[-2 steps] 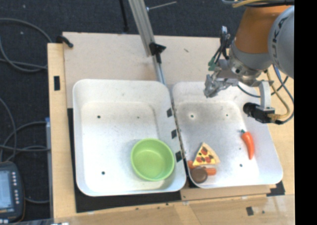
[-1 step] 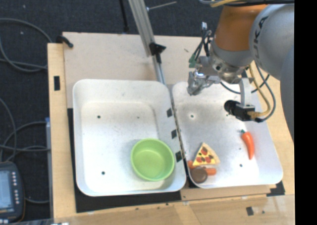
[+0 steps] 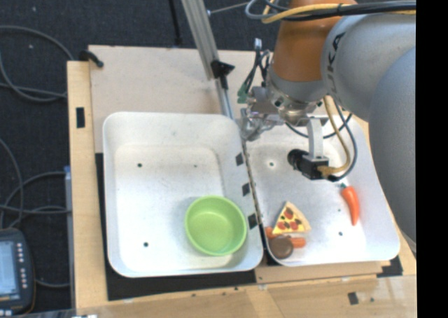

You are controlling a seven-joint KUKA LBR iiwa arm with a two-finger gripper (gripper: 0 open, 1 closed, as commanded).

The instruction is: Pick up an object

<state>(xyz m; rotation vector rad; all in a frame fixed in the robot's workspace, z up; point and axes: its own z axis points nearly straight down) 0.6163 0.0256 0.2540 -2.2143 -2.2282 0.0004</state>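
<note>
The right bin holds a toy pizza slice near its front left. A brown round piece and a small orange bit lie just in front of the slice. An orange carrot lies toward the right side. A green bowl sits in the front right corner of the left bin. My gripper hangs over the back end of the divide between the bins, well behind the pizza slice and apart from every object. The wrist hides its fingers.
A grey metal post slants up from behind the bins, close to the gripper's left. A black block on a pale bar hangs under the wrist over the right bin. Cables loop around the orange band.
</note>
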